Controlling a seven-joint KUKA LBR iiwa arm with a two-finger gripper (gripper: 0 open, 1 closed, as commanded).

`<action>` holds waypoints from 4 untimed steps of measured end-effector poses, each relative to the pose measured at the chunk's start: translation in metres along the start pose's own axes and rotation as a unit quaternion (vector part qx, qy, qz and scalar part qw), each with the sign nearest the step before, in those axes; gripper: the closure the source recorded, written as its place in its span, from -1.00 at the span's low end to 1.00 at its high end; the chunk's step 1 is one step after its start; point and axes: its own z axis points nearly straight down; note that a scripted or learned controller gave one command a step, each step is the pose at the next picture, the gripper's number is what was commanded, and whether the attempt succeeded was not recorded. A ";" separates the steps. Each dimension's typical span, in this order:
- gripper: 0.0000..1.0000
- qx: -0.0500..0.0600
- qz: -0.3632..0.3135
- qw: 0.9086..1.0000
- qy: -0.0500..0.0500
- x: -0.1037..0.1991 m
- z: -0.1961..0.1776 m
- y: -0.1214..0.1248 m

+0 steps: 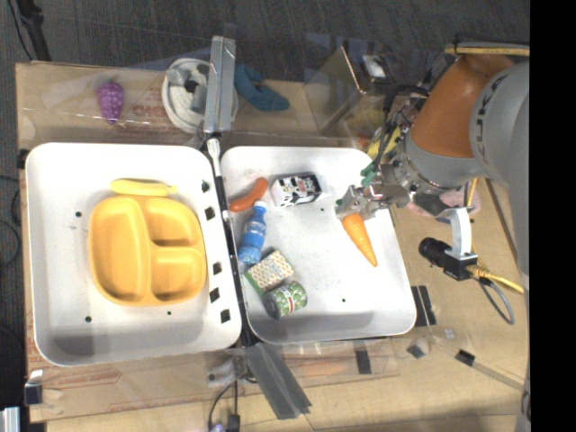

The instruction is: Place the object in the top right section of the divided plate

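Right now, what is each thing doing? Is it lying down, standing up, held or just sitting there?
Carrot: lying in the right bin, leafy end by the gripper.
Blue bottle: lying on its side.
Green can: on its side.
Hot dog: lying by the bin's left wall.
Yellow plate: flat in the left bin, sections bare.
Banana: lying beside the plate's far edge.

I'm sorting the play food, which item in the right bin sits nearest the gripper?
The orange carrot; its green top lies by the gripper, while the other items cluster along the left side.
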 end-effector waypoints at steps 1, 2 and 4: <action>1.00 -0.001 -0.018 1.000 -0.001 0.104 -0.031 0.045; 1.00 0.001 0.009 1.000 -0.001 0.177 0.029 0.006; -1.00 0.000 -0.026 1.000 -0.001 0.236 0.028 0.062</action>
